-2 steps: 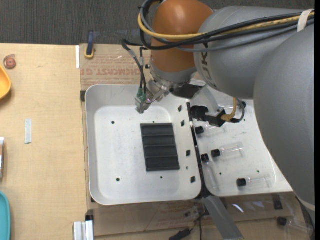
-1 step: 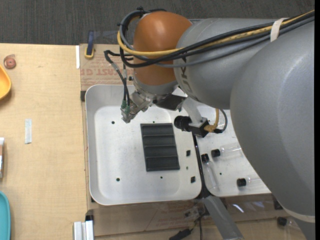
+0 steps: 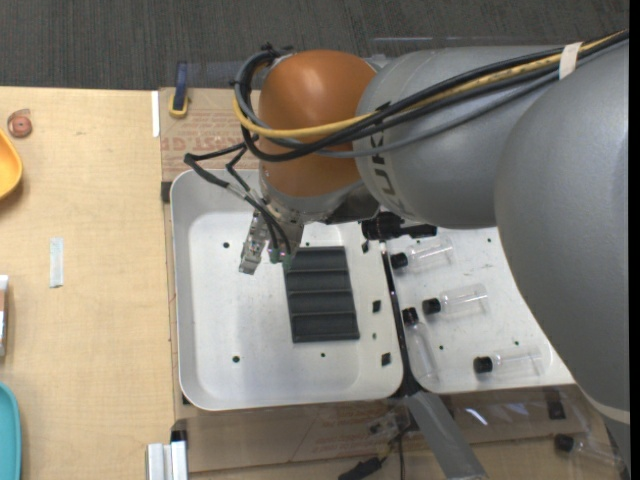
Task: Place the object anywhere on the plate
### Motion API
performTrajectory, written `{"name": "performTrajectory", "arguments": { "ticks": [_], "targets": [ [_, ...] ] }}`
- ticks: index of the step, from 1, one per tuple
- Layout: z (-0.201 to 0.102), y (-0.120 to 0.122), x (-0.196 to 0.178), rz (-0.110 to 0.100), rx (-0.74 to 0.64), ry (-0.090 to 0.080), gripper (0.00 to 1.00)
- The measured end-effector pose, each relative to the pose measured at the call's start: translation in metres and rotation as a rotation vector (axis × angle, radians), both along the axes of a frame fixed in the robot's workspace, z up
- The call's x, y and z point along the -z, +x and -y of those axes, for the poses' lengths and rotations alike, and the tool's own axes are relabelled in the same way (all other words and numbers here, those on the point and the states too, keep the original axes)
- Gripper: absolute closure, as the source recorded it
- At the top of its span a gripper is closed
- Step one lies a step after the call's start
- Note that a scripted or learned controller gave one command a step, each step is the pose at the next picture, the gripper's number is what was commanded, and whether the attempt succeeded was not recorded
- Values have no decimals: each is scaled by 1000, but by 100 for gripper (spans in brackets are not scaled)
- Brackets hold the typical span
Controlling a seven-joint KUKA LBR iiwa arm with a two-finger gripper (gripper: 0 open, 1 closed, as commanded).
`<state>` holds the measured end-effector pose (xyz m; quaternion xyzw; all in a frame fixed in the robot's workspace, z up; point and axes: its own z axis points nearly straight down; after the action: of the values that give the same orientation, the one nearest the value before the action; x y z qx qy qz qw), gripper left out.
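Here the jaws (image 3: 262, 249) (state unclear, arm (image 3: 420, 128) overhanging) hang beside the dark ridged object (image 3: 322, 294).

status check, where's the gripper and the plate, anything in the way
Gripper over left bin, beside the dark ribbed plate. Nothing seen between the fingers. Three clear vials in right bin.

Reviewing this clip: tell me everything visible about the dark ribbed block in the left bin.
The dark ribbed block is a matte black rectangle, plastic or rubber by its look, with four raised bands across its top. It lies flat on the floor of the left bin, right of centre, its long side running toward the camera and slightly tilted. Its far end sits just below the gripper, which hangs beside its upper left corner; contact cannot be judged.
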<state>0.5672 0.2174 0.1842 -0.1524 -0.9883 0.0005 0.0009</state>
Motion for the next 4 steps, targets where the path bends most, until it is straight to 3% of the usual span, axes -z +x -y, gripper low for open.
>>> {"name": "performTrajectory", "arguments": {
  "ticks": [1,2,3,4],
  "targets": [
    [-10,86,-74,6,-340,2,100],
    [-11,42,-59,3,-273,2,100],
    [-10,49,27,3,-187,1,100],
    [-10,18,92,2,-404,2,100]
  ]
}}
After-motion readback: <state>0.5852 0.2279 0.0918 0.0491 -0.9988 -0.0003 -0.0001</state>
